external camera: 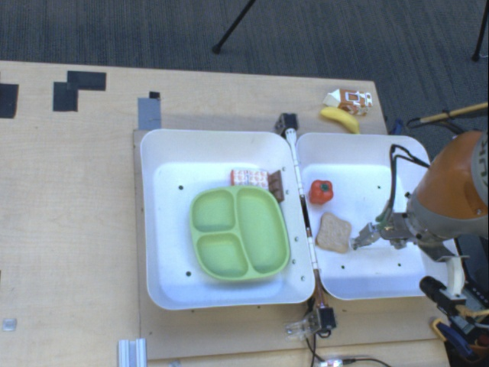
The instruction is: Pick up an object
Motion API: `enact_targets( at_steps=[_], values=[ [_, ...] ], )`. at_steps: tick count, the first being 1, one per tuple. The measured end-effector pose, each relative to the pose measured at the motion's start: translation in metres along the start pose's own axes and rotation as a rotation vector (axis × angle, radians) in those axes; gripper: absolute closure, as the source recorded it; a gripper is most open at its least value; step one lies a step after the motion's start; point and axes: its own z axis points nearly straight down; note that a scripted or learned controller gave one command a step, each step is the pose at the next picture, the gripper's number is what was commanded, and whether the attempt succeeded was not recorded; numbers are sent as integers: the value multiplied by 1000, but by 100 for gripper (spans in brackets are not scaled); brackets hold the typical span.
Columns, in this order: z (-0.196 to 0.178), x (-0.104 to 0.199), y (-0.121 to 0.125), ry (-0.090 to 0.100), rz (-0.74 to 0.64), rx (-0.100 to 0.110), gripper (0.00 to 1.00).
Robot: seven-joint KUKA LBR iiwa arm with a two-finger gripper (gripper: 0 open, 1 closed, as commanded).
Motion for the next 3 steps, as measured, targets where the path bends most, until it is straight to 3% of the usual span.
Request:
enact_targets(
  at_steps=[1, 2, 3],
  values=[
    [-11, 0, 2, 0, -3, -3, 100],
    [-10, 1, 2, 0, -2, -3, 0],
    [-21, 1, 3, 1, -5, -6, 100]
  ],
)
